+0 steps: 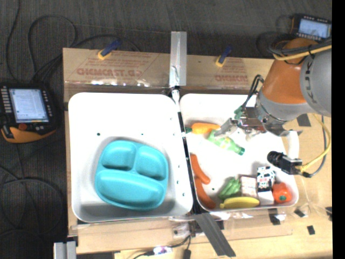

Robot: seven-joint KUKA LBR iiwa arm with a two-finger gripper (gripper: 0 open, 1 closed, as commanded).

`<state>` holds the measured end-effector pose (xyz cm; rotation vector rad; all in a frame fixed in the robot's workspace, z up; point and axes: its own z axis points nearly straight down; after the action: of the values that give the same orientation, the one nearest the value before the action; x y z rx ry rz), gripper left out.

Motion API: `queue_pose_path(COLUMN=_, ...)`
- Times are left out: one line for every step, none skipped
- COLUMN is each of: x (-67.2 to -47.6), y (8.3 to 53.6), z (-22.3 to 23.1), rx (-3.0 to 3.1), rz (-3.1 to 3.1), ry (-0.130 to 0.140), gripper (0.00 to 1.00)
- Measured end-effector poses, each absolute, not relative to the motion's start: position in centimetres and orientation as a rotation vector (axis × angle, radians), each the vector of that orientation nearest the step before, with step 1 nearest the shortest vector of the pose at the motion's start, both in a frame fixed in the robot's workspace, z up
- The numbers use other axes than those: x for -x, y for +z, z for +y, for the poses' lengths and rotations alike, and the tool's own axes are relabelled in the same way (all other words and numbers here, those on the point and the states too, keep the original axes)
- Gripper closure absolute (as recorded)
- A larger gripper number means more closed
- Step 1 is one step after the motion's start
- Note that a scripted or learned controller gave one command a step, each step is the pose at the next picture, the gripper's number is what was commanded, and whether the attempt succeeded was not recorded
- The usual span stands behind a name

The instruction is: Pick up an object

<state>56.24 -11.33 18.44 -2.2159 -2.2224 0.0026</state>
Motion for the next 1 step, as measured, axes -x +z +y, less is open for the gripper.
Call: queue_pose_path(x=-58.50, y=10.00, z=-13.68, rx=2.155, rz=-2.284, ry=0.004, gripper=0.00)
